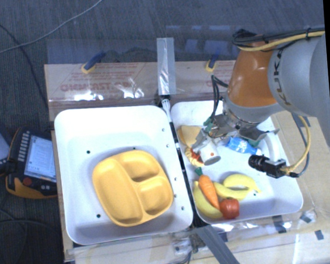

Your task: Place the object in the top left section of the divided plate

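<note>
From the camera view, the yellow divided plate (133, 186) lies in the left bin (74, 135), and all of its sections look bare; nothing rests in the top left section, so the placing itself is not yet done.

The arm (263, 78) reaches in over the right bin (289, 198), with the claw (210, 144) low among the things in that bin's upper left part. Whether the claw is open, closed or gripping something I cannot tell, since the wrist and the clutter hide it. Just under it sits a small white and red object (206, 155), perhaps a cup, touching or nearly touching the claw; this may be the object to move, though which one is meant is not certain. Beside it lies a blue packet (238, 145), and lower in the same bin are a carrot (209, 192), a banana (237, 184) and a red fruit (230, 207).

As I judge it, the task is at its early stage: a pick is being tried, and the lift, the carry across to the left bin and the release over the plate are all left.
</note>
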Controlling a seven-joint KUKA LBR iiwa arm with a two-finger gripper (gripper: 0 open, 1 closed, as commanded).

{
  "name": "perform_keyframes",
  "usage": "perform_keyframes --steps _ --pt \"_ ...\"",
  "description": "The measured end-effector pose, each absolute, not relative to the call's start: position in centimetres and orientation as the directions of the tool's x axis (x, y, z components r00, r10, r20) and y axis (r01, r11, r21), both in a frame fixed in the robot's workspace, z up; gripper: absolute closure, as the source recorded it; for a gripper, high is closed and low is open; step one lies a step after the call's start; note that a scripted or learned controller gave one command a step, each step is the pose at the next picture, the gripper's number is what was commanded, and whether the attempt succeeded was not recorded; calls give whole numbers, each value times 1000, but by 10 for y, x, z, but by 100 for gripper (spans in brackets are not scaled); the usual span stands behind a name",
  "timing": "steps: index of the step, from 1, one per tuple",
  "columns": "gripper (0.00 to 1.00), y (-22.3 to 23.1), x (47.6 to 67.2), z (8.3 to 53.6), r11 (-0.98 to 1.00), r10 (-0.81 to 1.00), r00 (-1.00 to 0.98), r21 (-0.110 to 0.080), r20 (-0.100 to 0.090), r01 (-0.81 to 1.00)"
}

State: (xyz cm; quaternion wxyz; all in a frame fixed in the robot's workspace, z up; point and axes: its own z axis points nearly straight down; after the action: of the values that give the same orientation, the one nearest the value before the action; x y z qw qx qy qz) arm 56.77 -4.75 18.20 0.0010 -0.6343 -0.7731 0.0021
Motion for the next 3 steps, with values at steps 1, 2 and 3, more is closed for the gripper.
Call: perform_keyframes --steps 1,2,3 --pt "100 14 578 182 139 990 -139 -4 3 990" --pt "100 -48 600 219 -68 998 68 -4 -3 998" --pt "100 6 590 182 20 1000 -20 -5 -2 1000"
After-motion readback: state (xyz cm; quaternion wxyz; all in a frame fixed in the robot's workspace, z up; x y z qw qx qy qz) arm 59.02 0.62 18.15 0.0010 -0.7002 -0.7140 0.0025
